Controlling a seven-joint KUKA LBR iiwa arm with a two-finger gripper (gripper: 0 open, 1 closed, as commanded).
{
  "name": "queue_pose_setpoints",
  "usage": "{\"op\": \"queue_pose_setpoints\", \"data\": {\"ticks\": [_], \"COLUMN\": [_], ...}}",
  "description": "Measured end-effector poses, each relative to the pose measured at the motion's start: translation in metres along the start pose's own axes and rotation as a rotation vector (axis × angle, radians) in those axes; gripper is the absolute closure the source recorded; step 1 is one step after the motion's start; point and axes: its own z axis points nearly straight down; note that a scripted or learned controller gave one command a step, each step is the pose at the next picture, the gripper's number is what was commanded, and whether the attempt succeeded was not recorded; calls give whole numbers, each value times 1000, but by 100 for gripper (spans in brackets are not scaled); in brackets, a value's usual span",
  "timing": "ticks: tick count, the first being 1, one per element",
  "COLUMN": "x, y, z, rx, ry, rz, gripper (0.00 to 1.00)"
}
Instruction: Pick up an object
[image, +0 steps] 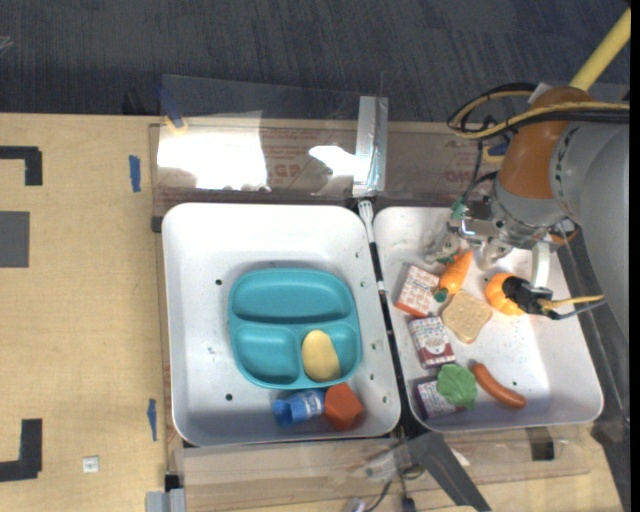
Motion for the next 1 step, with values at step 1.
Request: {"op": "queue_pose_setpoints", "data": {"ticks": [1], "x": [1], "y": [1], "z": [-13], "rx": [-3], "ry": [-1], "rz": [-3], "gripper": [100]}}
